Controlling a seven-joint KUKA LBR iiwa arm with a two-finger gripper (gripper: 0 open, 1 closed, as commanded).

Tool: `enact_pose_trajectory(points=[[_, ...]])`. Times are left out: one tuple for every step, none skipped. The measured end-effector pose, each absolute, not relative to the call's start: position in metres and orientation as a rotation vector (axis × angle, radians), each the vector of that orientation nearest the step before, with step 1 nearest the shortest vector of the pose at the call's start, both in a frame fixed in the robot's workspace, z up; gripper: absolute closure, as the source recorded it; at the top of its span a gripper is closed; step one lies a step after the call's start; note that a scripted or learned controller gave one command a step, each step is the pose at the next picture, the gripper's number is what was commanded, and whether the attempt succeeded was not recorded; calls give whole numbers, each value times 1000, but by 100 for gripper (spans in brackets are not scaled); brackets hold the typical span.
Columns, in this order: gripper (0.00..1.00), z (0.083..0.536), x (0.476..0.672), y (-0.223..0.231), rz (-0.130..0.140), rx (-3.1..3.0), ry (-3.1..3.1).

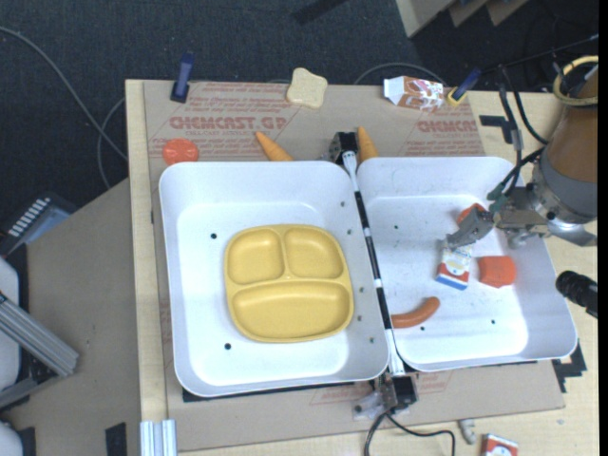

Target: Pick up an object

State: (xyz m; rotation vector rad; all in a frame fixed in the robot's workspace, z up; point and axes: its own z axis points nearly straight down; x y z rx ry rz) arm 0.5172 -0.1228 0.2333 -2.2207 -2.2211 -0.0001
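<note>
Gripper low in right bin, just above small carton beside orange block, apparently lined up for pickup; jaw state indiscernible.

Carton, block crowd sausage.

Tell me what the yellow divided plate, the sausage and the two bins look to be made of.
Yellow divided plate: likely molded plastic, matte with a soft sheen, rounded compartment ridges. Sausage: probably a plastic or rubber toy, given its smooth, even orange-brown skin; which one cannot be told. Left bin and right bin: seemingly thin white formed plastic, with rounded corners and a slightly glossy, scuffed floor.
</note>
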Motion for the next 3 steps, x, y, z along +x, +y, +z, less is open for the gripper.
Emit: enact_pose_trajectory(points=[[0,88,550,-150,-1,-2223,-2221],[100,98,550,-150,-2,-2224,-2223],[100,185,538,-75,-2,-2220,-2224]])
